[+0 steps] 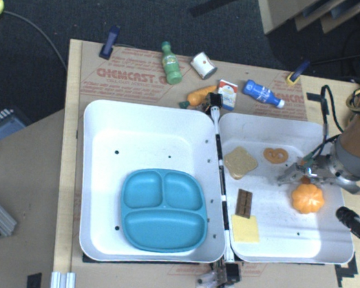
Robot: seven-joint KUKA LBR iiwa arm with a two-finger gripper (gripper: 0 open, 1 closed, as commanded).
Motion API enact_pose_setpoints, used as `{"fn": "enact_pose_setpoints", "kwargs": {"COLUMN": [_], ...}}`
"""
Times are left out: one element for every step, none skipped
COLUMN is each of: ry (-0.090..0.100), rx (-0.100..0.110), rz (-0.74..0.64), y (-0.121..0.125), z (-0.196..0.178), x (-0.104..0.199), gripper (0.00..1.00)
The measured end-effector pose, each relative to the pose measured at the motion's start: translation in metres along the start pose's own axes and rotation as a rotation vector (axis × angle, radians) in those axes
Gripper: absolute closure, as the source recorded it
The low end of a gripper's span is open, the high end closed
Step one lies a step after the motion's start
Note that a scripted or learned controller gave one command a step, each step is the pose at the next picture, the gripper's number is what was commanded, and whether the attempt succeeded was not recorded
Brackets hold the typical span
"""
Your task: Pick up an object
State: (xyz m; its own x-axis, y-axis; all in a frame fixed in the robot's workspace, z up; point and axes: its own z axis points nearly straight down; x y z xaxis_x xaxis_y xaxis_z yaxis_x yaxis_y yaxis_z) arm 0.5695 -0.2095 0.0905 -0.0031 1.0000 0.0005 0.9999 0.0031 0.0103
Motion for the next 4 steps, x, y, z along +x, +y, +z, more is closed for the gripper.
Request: {"fn": "enact_pose_setpoints", "kwargs": {"ry": [0.000,0.001,-0.003,-0.001], "rx": [0.012,0.008,0.006,0.014], "rz": [0.004,0.000,0.002,0.004], "y": [-0.038,0.057,0.099,0.032], "z": [0.006,0.006,-0.076,0.007], "x": [0.003,0.074,0.046,0.010], "gripper": [0.00,0.00,0.00,0.00]}}
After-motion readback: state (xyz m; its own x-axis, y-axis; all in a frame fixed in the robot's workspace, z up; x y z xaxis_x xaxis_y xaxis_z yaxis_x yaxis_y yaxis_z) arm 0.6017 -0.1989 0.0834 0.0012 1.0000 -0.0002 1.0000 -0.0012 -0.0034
